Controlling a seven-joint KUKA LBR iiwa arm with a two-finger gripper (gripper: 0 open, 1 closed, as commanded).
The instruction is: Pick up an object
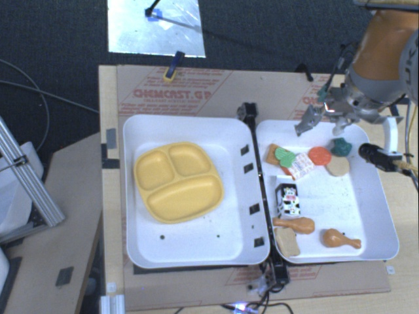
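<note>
The right bin (376,208) holds several toy foods. Along its back sit an orange piece (272,153), a green disc (285,156), a white and red packet (302,166), a red disc (319,156), a teal lump (341,147) and a beige disc (338,168). A black and white carton (288,200) lies in the middle. Two brown drumsticks (296,225) (340,239) and a bread slice (287,243) lie near the front. My gripper (323,124) hangs above the bin's back edge, open, with nothing between its fingers.
The left bin (141,244) bears a yellow divided plate (178,180). A black divider (258,182) runs between the bins. A black fitting (374,156) juts over the right bin's right rim. Cardboard lies under both bins.
</note>
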